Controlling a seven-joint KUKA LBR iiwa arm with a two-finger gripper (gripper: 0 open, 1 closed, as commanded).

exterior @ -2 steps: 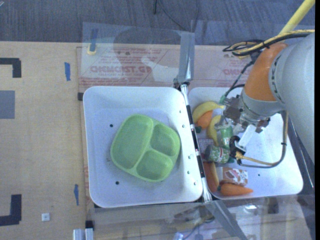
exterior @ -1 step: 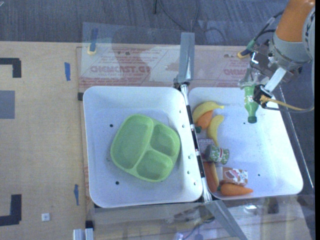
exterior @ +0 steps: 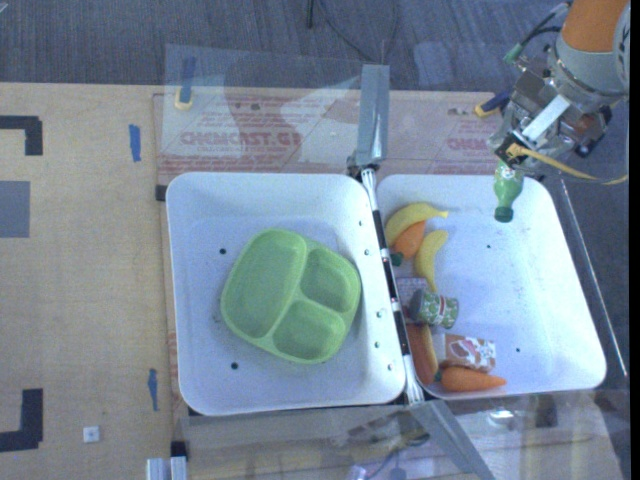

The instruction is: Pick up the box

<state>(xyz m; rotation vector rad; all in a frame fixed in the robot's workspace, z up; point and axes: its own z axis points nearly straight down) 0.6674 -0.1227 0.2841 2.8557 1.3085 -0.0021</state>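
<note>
At upper right, the two-finger gripper (exterior: 512,158) seemingly pinches a green bottle (exterior: 506,192); the small red-and-white box (exterior: 470,351) at lower right may go unpicked.

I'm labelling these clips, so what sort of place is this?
Probably a robotics lab's pick-and-place test bench: two white bins, the left bin and the right bin, toy food like a plastic banana, a green divided plate, and an arm's claw above.
</note>
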